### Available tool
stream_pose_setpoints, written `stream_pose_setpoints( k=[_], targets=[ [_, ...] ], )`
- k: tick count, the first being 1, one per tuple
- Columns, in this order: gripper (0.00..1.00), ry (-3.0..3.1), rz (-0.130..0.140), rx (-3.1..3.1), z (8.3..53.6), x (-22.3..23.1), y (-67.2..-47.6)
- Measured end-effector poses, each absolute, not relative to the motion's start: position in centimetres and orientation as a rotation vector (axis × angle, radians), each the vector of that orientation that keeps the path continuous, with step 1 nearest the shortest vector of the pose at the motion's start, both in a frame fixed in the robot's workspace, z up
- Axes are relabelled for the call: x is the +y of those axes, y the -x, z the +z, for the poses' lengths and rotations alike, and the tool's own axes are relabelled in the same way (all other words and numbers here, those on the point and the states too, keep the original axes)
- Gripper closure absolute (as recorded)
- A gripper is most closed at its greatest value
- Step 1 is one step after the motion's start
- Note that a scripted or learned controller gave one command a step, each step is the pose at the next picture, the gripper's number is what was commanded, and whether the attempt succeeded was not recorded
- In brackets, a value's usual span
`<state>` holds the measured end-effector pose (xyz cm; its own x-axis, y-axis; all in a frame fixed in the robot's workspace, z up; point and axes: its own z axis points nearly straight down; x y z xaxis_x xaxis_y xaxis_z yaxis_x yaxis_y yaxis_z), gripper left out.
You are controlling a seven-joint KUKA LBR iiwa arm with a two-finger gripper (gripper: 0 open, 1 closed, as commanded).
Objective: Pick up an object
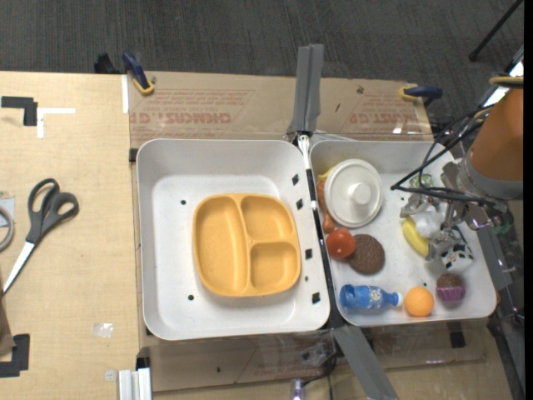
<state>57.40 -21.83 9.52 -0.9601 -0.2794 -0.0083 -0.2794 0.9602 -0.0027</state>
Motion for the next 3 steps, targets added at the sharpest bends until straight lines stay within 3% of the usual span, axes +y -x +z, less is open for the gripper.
stream_pose_setpoints(
  k=[1, 2, 3],
  targets=[
    [0.00, 0.463, 0.000, 3.102, 9.4, -20.6, -57.3],
    [1.00, 0.465, 0.003, 3.095, 10.4, -20.3, -57.5],
    [1.00, 0.600, 0.021, 3.068, 9.7, -20.5, -57.8]
  ],
)
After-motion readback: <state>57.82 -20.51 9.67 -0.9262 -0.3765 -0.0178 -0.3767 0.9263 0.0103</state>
